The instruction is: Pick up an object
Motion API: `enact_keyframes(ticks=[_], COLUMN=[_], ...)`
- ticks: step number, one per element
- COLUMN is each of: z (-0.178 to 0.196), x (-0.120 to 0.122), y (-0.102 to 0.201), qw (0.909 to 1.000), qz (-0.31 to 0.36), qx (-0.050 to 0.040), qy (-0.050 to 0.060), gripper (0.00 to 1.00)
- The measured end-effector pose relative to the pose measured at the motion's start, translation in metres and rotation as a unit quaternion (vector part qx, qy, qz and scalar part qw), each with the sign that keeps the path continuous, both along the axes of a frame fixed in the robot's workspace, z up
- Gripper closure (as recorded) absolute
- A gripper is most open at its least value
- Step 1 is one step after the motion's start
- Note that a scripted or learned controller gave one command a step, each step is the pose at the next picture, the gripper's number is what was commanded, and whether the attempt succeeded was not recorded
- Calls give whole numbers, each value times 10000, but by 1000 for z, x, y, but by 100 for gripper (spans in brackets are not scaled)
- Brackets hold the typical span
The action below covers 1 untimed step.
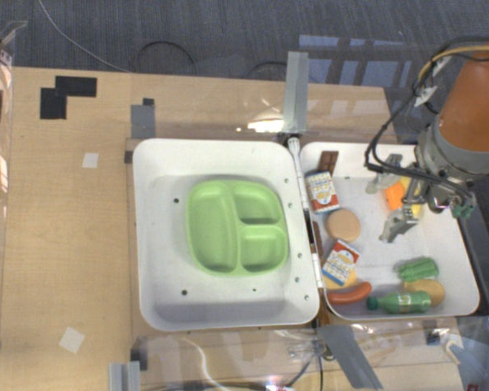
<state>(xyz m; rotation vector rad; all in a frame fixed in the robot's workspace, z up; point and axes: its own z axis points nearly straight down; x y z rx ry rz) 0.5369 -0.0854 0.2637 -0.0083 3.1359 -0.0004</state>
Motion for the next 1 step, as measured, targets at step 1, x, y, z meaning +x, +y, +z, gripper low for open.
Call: enact_keyframes(ticks=[1], z=[-130], x=[-45], y=[-82], qw=[9999], qz=[-167], qx=[-2], qy=[22], gripper=[0])
